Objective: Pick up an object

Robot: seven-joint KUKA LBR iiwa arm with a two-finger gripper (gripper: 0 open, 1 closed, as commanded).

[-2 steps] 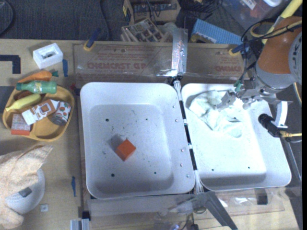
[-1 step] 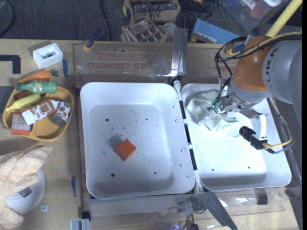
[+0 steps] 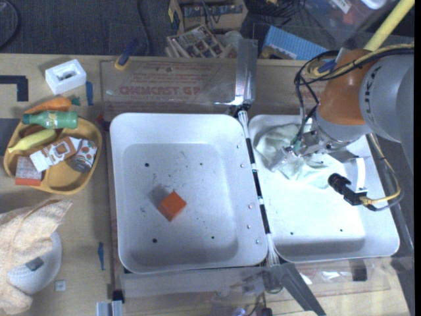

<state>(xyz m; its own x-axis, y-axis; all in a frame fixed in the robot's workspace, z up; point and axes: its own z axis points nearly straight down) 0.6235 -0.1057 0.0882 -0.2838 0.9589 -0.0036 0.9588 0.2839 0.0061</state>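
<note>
we take it from the biggest thing down. the counter point(image 3: 79, 255) carries two white bins side by side: the left bin point(image 3: 131, 137) and the right bin point(image 3: 342, 242). the arm point(image 3: 368, 91), grey w/ an orange band, reaches in from the right and sits over the upper part of the right bin. left of the bins there's a yellow bowl point(image 3: 59, 180) w/ toy food and cartons, and a beige cloth point(image 3: 29, 242) below it.

in the right bin a crumpled pale cloth or plastic sheet point(image 3: 273, 143) lies in the upper left corner. the end effector point(image 3: 304, 147) is down at that sheet's right edge, touching or just above it, we can't say which. whether it's spread or pressed together we cannot tell; wrist and cables cover it.

smallest: an orange block point(image 3: 173, 205) sits alone near the middle of the left bin, well apart from the arm.

our read: this is the reach/descend step, aimed at the sheet, nothing lifted yet. next move calls for closing on a fold of it and lifting straight up; thin limp stuff may slip, so the block would be the easier pick
</note>
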